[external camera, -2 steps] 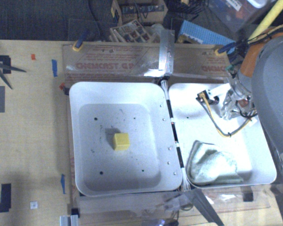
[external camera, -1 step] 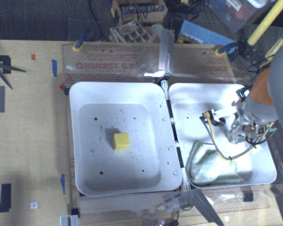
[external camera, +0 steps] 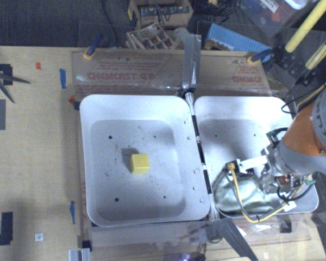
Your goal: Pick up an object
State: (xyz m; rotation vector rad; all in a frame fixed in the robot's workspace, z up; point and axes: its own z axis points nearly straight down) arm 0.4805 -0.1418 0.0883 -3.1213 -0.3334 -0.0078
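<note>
Nothing is picked up yet: the yellow block (external camera: 140,163) sits alone in the left bin (external camera: 92,145), well apart from me. My arm (external camera: 307,145) reaches in from the right, wrist bent low over the right bin (external camera: 233,113), claw (external camera: 269,185) near its front edge; whether it is clenched I cannot tell.

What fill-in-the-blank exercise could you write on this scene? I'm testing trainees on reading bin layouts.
1. The yellow block lies in the ____ bin of the camera view.
2. The arm hangs over the ____ bin.
3. Above its wrist the arm wears a band coloured ____.
4. The left bin and the right bin are both coloured ____.

Missing words: left; right; orange; white
</note>
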